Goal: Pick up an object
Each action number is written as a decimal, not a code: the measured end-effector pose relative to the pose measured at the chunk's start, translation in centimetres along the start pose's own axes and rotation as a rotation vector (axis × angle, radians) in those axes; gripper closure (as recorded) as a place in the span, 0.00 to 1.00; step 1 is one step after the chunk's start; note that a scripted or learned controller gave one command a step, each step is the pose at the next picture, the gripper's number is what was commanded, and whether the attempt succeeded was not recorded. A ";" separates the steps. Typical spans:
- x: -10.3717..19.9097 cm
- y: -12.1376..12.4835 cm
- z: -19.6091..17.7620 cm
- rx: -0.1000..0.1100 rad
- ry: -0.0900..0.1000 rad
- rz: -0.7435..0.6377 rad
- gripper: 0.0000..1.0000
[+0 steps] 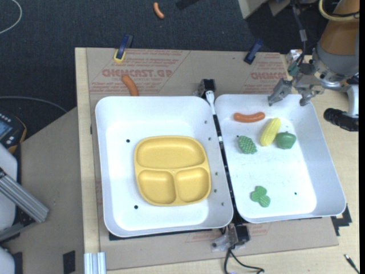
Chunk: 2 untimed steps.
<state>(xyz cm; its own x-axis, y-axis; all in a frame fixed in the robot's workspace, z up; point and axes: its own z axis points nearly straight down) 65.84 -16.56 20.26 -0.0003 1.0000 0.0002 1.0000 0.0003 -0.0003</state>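
The surface (171, 67) carries two white bins side by side. Left bin (114, 130) holds a yellow divided tray (171, 170), three compartments, nothing in them. Right bin (319, 153) has the small stuff, so that's where I work.

My arm (339, 36) comes in from the right, and my claw (292, 96) hangs over the far rim of the right bin, fingers spread, nothing between them. No pick made yet, as I judge it.

Candidates, big to small: corn cob (270, 131), lying at a slant, touching or just beside the green pepper (285, 140) on its right. Orange sausage (248, 117) lies alone near the far wall, closest to me. Bumpy dark-green piece (246, 144) sits left of the corn, apart from it. Green broccoli-like bit (260, 196) is alone toward the near side, well apart from the rest.

Best bet imo: the sausage. It's nearest, w/ free space on both long sides. I should turn the wrist so the fingers straddle it across the narrow width, come straight down over its middle, then close. Risk: it's round and may roll or squirt out if I land off-centre. Corn + pepper are too crowded; a finger would likely hit the neighbour.

Two more sausages lie outside the bins: one on the board (130, 85), one on the floor (158, 9). Skip those.
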 end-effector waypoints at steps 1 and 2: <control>0.5 0.2 6.3 0.006 0.001 -0.002 0.00; 0.6 0.2 11.5 0.007 0.001 -0.002 0.00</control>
<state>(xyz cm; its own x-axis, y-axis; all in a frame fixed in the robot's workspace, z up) 65.99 -15.96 8.73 -0.0026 1.0000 0.0012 1.0000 0.0026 -0.0071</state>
